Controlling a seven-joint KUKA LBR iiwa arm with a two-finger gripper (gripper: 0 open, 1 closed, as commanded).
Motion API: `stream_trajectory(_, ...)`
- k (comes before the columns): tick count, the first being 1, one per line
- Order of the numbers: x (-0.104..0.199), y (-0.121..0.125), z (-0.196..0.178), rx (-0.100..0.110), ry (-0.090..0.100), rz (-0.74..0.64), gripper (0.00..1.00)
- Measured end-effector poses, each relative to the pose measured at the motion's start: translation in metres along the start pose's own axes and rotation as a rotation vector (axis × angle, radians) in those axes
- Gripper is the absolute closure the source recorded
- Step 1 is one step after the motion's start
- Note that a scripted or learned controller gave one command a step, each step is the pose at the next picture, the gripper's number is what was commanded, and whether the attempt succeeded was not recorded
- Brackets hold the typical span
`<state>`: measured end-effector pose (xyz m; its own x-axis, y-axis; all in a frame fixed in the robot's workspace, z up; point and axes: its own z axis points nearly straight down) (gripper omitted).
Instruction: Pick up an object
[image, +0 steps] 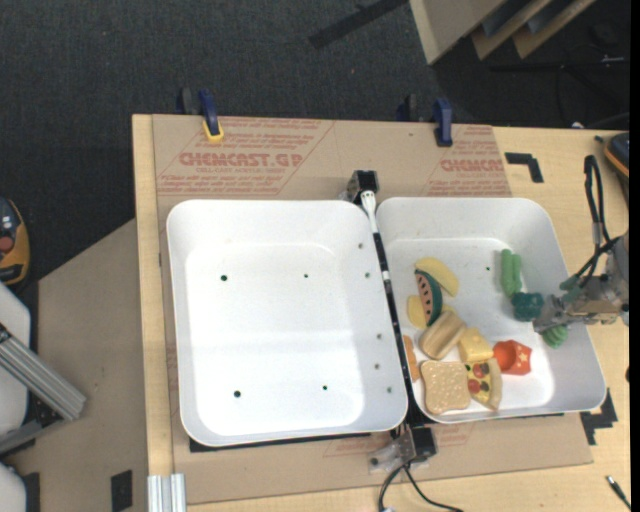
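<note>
The right bin (470, 215) holds several toy foods. A watermelon slice (428, 297) and a yellow banana (440, 275) lie near its middle. In front of them are a bun (441, 336), a bread slice (445, 386), a pizza slice (484, 381), a yellow cheese block (474, 347) and a red piece (512, 356). A green pickle (511, 270) lies toward the right wall, with a teal-green piece (527, 305) just below it. My gripper (560, 318) reaches in over the bin's right rim, low beside the teal-green piece and a small green piece (555, 337).
The left bin (200, 225) sits beside the right one, with a black hinge strip (383, 290) between them. Blue clamps (209, 112) (442, 120) hold the cardboard base at the back. Cables (598, 215) hang at the right edge.
</note>
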<state>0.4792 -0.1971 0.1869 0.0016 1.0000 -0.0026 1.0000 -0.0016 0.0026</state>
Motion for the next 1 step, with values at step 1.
stream_trajectory(1, 0.1209, -0.0010, 0.0019, 0.005, 0.004, 0.002, 1.00)
